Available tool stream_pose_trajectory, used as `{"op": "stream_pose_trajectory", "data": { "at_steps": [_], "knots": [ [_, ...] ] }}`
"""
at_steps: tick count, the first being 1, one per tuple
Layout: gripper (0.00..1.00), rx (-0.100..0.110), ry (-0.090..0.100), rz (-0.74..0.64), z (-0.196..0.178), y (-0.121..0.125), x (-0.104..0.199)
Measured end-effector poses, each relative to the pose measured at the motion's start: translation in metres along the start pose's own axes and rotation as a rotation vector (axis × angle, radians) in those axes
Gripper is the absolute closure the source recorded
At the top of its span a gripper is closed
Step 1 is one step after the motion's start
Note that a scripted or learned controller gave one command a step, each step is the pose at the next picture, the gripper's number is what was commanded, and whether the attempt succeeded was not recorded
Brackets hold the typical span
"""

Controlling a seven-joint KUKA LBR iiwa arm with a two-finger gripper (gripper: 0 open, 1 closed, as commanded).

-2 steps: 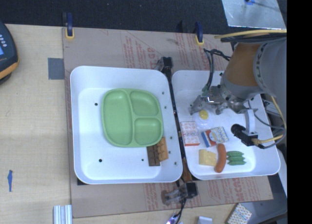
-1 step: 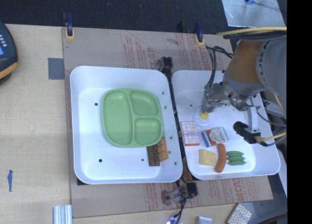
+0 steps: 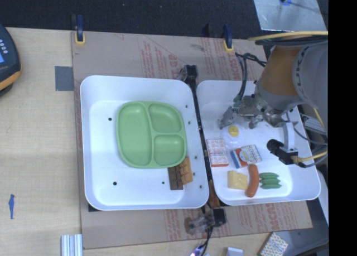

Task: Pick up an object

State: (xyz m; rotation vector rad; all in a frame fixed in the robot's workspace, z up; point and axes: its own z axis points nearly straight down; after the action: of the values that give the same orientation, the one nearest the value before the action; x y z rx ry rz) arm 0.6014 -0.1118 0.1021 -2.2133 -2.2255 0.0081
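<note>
In the right bin my gripper hangs low over the upper middle, its fingers spread open with nothing between them. A small yellow round piece lies just below the fingertips, apart from them. Further toward the front lie a red-and-white packet, a small wrapped packet with blue and red ends, a yellow cheese wedge, an orange sausage and green pea pods. The grey arm with its orange band covers the bin's upper right corner.
The left bin holds a green divided plate and a brown waffle-like bar at its front right. A black cable clip hangs from the arm over the right bin. A divider rail runs between the bins.
</note>
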Motion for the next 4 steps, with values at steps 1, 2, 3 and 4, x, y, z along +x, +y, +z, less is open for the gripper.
{"op": "stream_pose_trajectory", "data": {
  "at_steps": [1,2,3,4],
  "knots": [
    [0.0,-0.008,0.0,-0.001,0.009,0.05,-0.018],
    [0.0,0.002,0.002,0.003,0.011,0.008,0.0],
    [0.0,0.001,0.001,0.002,0.011,-0.018,-0.012],
    [0.0,-0.009,-0.001,-0.002,0.009,0.043,-0.028]
  ]
}}
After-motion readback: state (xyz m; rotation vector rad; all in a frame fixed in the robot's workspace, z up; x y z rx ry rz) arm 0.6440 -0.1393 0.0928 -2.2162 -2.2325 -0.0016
